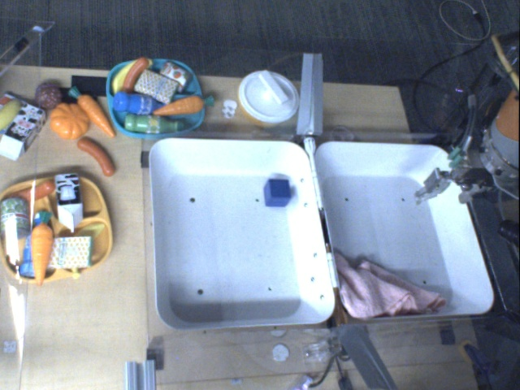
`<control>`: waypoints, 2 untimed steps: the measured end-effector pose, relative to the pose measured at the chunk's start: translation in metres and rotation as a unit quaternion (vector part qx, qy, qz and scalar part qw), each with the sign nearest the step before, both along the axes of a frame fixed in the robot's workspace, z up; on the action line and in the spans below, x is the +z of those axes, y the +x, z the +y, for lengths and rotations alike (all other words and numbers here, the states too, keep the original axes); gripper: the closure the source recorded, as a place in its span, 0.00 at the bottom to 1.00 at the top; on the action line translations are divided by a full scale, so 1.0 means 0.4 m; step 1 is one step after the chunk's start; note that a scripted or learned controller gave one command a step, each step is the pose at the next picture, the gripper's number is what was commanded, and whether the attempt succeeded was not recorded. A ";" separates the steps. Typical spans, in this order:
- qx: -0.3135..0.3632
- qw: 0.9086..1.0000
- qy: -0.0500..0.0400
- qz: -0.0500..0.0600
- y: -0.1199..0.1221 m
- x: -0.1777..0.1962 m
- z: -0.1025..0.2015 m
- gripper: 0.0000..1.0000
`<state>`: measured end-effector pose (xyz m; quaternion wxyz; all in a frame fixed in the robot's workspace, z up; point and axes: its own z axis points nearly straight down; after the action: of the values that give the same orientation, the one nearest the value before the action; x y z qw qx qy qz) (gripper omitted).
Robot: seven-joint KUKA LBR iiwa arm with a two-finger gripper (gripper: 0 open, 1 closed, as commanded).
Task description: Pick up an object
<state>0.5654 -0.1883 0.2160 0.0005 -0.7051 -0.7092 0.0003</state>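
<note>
We log the pincer [431,184] at the right bin's [382,165] far right edge, hanging over the white floor with nothing between its fingers; we cannot tell whether they are parted or closed. A blue cube [278,192] sits in the left bin [175,303], toward its upper right, well apart from the pincer. A pink cloth [382,292] lies crumpled along the right bin's near edge. Toy foods on an orange tray [101,218] and a blue plate [195,120] rest on the bench [122,331], left.
</note>
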 end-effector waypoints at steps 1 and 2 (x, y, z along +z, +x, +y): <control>-0.066 0.998 0.000 -0.003 -0.141 -0.301 -0.038 0.00; -0.033 0.999 0.000 -0.001 -0.195 -0.092 -0.004 0.00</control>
<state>0.4873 -0.1899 0.1793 -0.0002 -0.7279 -0.6856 -0.0004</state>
